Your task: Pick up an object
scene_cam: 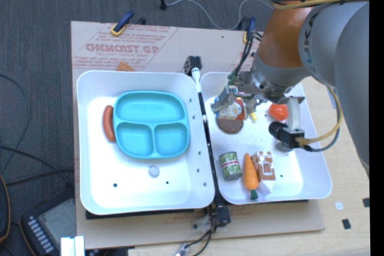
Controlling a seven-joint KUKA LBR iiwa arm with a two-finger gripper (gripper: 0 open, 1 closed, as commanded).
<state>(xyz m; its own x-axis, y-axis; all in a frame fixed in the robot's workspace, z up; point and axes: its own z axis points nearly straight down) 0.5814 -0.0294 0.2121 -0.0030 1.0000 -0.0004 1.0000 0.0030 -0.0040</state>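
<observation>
Gripper (235, 106): lowered into the right bin (312, 186), directly above the brown round item (230, 123).
Jaws: state cannot be told; hardware is seen from above and the tips are blurred against the item.
Target (judged): the brown round item, upper left of the right bin, close to the divider; it is touched or nearly touched by the gripper.
Handling: judged a light, rigid plastic toy; smooth, so some slip is expected. Best taken across its width.
Axis: roughly round from above, no clear long axis or heading.
Alternative: carrot (250, 172), long axis near vertical in view, green tip toward the bin's near edge; best pinched mid-body across the axis.
Neighbours: small can (230, 165) just beside the carrot; red tomato (278, 110) to the right of the gripper.
Left bin (96, 189): blue tray (152, 125), sausage (108, 122) beside it.
</observation>
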